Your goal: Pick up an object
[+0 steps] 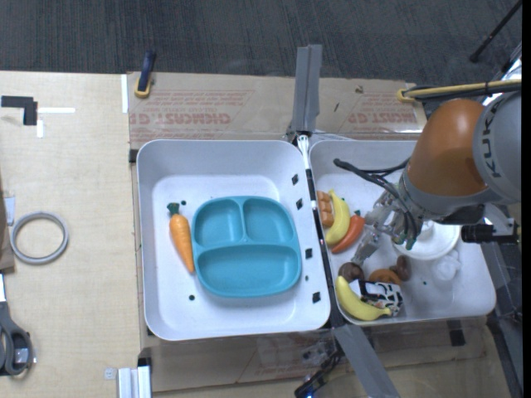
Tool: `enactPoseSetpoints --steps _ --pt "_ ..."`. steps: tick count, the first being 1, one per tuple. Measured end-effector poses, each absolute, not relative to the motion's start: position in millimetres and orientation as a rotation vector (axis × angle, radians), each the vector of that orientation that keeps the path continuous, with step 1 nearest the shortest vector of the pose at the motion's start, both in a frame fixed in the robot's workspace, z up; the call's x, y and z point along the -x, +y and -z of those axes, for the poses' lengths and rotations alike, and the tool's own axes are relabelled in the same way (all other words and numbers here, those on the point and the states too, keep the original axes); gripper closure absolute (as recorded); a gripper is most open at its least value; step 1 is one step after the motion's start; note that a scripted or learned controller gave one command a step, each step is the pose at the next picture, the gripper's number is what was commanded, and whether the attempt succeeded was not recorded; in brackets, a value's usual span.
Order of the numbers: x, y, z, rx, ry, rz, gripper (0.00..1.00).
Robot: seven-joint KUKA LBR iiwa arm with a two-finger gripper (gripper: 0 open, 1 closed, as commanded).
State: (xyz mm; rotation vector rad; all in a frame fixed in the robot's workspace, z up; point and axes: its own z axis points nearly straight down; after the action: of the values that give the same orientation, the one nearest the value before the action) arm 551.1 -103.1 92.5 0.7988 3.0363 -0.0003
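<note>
Toy food, among it a banana [362, 302] and a red pepper [349, 233], is heaped just left of and below the gripper [383, 232] in the right bin [465, 301]; its grip cannot be told.

Teal tray [247, 247], orange carrot [181, 237]

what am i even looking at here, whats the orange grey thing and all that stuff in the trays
It is one photo from a camera fixed above a bench, looking down at a slant. The grey and orange thing is a robot arm reaching in from the right; its gripper hangs over the right bin, and nothing can be seen held in it. That bin holds toy food: two bananas, a cow-patterned toy and other pieces. The left bin holds a blue divided plate with a carrot beside it.
</note>
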Motion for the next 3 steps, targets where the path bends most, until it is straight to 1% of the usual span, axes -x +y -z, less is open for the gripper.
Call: enactPoseSetpoints --steps 1,2,3 --pt "-541.4 -95.1 -91.6 -0.954 2.992 0.001 0.0" --pt "-594.7 -92.4 -91.9 -1.05 2.958 0.001 0.0" --pt "-595.4 -92.5 -101.2 -1.045 2.958 0.004 1.0"
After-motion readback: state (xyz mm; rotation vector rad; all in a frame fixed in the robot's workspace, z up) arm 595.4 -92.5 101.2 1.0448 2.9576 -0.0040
